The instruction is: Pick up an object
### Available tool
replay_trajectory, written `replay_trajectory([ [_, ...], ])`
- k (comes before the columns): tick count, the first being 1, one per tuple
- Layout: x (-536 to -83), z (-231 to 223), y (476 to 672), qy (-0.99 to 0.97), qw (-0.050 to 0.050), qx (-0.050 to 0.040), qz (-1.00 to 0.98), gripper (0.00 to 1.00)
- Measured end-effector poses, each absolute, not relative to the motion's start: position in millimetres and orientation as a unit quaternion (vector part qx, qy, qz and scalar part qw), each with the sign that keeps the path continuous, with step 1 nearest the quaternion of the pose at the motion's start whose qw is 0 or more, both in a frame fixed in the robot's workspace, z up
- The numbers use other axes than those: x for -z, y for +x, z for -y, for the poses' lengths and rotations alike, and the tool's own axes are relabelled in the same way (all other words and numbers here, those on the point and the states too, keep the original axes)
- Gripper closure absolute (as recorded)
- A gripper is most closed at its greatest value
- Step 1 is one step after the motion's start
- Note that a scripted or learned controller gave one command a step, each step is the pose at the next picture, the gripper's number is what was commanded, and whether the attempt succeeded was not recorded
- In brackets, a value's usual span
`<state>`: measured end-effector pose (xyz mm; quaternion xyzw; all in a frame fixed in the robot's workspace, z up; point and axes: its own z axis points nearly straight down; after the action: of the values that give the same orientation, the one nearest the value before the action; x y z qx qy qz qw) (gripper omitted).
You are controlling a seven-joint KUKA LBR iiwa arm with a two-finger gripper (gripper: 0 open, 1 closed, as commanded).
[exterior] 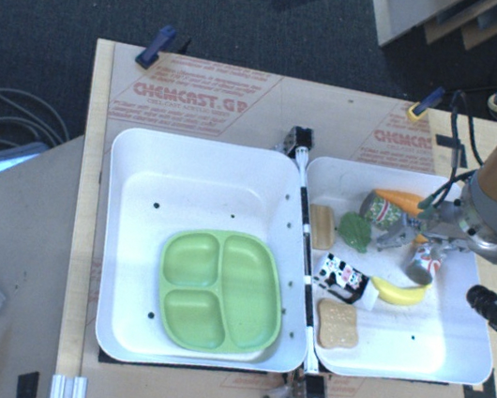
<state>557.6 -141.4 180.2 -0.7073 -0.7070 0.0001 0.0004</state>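
My gripper (414, 246) hangs low over the back part of the right bin (448, 362), reaching in from the right. Just left of it lie a can with a green label (382, 210) and an orange carrot (399, 199). A green broccoli-like piece (354, 230) sits further left. A yellow banana (400, 292) lies just in front of the gripper, and a small red and white thing (429, 265) shows right under it. A black and white patterned box (341, 276), a tan block (322, 226) and a brown slice (337, 324) lie along the bin's left side.
The left bin (139, 174) holds a green divided plate (218, 290). A black divider with clamps (303, 241) runs between the bins. Black cables (464, 136) hang near the arm at the back right. The right bin's front right floor is bare.
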Motion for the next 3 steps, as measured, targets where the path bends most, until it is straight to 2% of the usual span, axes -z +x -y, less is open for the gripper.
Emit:
replay_trajectory([
  [1,-83.9,99.8,620.9,-0.707,0.000,-0.0002,0.707,0.00],
  [2,-95.1,140.2,653.8,-0.709,0.008,-0.0065,0.705,0.00],
  [3,-81.3,124.5,657.8,-0.712,0.011,-0.0147,0.702,0.00],
])
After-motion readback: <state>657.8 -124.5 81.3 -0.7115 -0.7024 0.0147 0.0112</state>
